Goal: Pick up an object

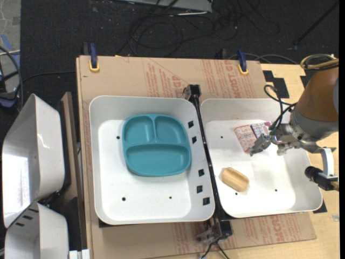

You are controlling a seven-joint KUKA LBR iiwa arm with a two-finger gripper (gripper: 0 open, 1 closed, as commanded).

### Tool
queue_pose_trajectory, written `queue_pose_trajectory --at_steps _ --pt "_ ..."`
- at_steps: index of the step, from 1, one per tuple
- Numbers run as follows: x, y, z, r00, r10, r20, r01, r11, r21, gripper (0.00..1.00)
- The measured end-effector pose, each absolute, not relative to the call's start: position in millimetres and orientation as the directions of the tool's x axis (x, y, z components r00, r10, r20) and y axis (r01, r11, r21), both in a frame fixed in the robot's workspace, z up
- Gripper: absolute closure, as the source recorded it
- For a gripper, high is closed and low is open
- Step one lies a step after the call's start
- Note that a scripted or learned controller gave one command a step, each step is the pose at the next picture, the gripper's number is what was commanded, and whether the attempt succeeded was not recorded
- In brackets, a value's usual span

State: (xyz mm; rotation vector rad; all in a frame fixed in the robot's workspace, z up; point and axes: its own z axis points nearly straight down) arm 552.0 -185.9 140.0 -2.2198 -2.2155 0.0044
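Over the right bin (302,201) your gripper (260,144) hovers beside the packet (249,133), jaw state unclear; next, descend and grasp.

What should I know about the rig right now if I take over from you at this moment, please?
Gripper: low over the right bin, at the edge of the pink-and-white packet; nothing visible between its fingers, and I cannot tell if they are open.
Things: the packet lies flat in the far part of the right bin; the tan bread-like piece lies nearer the front, apart from it. The teal divided plate sits in the left bin.
Done: nothing lifted.
Left: grasp and raise one object; the packet looks closest.
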Motion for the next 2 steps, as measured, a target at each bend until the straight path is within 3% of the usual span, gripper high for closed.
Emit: queue_pose_trajectory --at_steps 1,2 --pt "551.0 -185 89 0.002 1.000 0.001 1.000 -0.002 -0.005 0.00" --pt "552.5 -185 102 0.002 1.000 0.000 1.000 -0.002 0.000 1.00"
